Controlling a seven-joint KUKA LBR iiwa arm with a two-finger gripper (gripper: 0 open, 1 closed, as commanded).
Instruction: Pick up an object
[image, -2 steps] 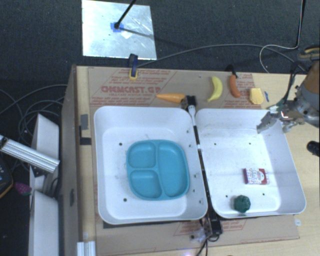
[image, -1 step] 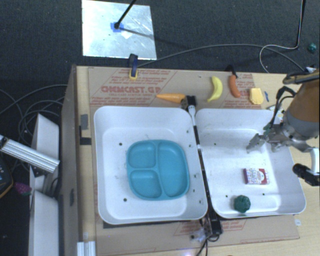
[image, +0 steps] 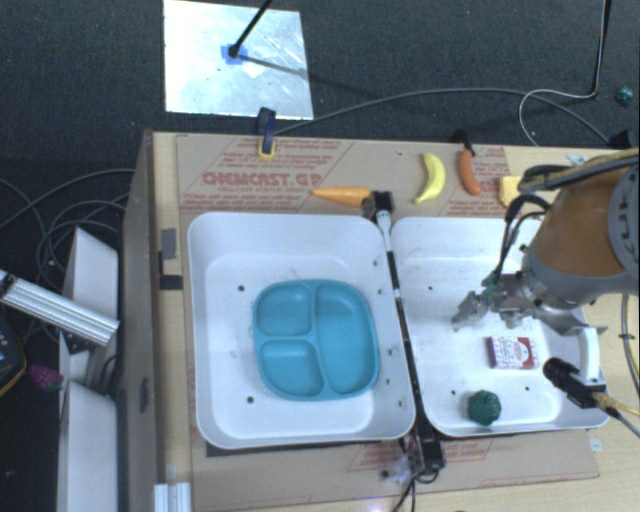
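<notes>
Camera view puts your arm over the right bin (image: 440, 250), with the gripper (image: 497, 303) hanging above the middle of that bin's floor. You cannot tell from this angle whether the jaws are open or closed, and nothing can be seen between them.

You have 2 candidates in that bin. A small red and white packet (image: 511, 352) lies flat near the right wall, just below and beside the gripper. A dark green ball (image: 485, 407) sits by the front edge, apart from the packet. The left bin (image: 225, 250) carries a blue divided plate (image: 316, 337) in its middle. On the cardboard at the back of the surface lie a carrot (image: 341, 196), a banana (image: 432, 177) and an orange-red sausage-like piece (image: 468, 172), all outside the bins.

By my reading, you are at the approach step, with no object lifted yet. The next move calls for choosing 1 target, most likely the packet as the nearest, centring over it and descending square. The packet lies thin and flat, so a shallow grasp may slide off.
</notes>
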